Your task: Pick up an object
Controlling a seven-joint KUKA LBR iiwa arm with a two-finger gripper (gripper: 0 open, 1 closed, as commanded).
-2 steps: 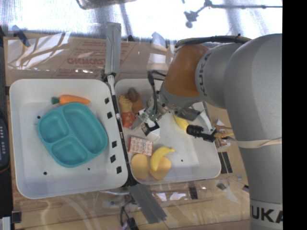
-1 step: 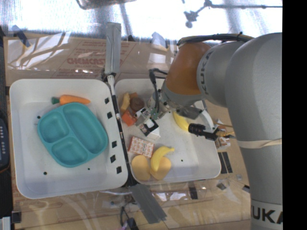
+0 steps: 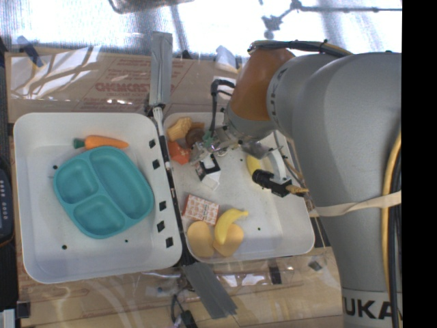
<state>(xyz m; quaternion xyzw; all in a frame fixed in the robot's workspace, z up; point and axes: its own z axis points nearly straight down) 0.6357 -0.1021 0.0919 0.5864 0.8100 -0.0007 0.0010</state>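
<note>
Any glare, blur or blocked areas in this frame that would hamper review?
Camera view: strong backlight blows out the top of the frame; the left bin with the teal tray and carrot is evenly lit and sharp; the arm looms large, covering the right bin's far corner; the pincer area is small and murky.

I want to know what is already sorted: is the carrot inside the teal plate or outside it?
Outside. The carrot lies on the left bin's floor, just beyond the far edge of the teal plate.

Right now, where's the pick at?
Done: the arm is down in the right bin, gripper low near the orange toy by the bin's left wall. In hand: nothing visibly gripped. Left: grasp and lift. Banana and carrot lie untouched.
</note>
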